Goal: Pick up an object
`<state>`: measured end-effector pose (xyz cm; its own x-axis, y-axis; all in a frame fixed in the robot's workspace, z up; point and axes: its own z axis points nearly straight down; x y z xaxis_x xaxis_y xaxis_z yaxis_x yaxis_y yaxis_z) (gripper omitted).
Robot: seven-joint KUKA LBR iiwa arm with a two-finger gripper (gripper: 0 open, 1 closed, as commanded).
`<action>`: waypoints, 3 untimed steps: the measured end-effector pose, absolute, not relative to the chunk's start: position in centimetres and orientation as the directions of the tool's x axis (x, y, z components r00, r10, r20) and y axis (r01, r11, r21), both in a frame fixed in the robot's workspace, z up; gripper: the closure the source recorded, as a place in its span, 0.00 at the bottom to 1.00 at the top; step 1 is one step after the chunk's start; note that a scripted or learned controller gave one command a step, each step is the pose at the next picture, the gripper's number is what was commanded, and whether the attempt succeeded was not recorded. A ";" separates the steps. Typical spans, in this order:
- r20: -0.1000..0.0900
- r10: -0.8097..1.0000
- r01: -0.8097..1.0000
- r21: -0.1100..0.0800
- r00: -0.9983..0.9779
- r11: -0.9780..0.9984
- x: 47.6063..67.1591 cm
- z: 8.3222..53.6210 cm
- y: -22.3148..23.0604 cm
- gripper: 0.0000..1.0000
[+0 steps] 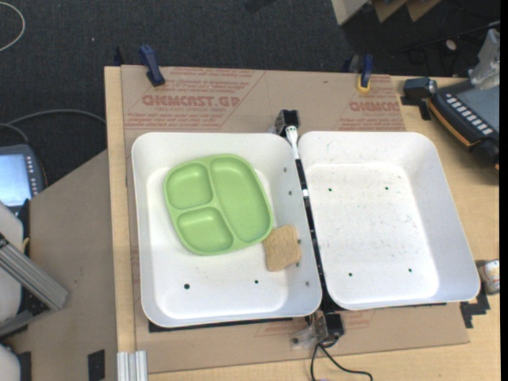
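A green divided plate (217,204) with three compartments lies flat in the left white bin (159,292), toward its upper middle. A small tan square piece, like a slice of toast or a sponge (282,248), rests just off the plate's lower right corner, close to the bin's right wall.
The right white bin (444,213) sits beside the left one, its floor speckled with small dark marks. Both bins stand on a cardboard-covered bench (198,98) held by clamps (151,63) at the back edge. A dark device (468,117) lies at the far right.
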<state>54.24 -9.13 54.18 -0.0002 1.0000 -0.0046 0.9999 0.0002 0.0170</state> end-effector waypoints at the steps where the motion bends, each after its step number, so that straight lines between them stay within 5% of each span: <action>1: 0.002 1.000 1.000 -0.007 -0.001 0.001 47.6 49.1 -7.2 1.00; 2: 0.000 1.000 1.000 -0.004 0.005 -0.005 53.6 40.9 -13.2 1.00; 3: -0.010 1.000 1.000 0.019 0.005 -0.005 57.2 54.4 -19.7 1.00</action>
